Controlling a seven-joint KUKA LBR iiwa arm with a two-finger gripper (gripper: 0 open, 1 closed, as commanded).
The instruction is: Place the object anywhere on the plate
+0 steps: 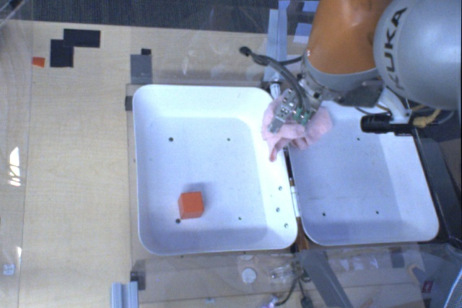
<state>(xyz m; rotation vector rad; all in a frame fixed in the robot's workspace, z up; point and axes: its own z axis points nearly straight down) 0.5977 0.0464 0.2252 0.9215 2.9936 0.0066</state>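
Gripping a soft, crumpled pink cloth (pixel 297 128) between its fingers, the two-finger claw (pixel 294 112) is hanging over the seam between the two bins — cloth dangling across the left bin's (pixel 155 162) right rim, a small orange-red cube (pixel 191 205) sitting well down-left.

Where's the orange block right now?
The orange block lies in the left bin, near its front-left corner, well away from the hand.
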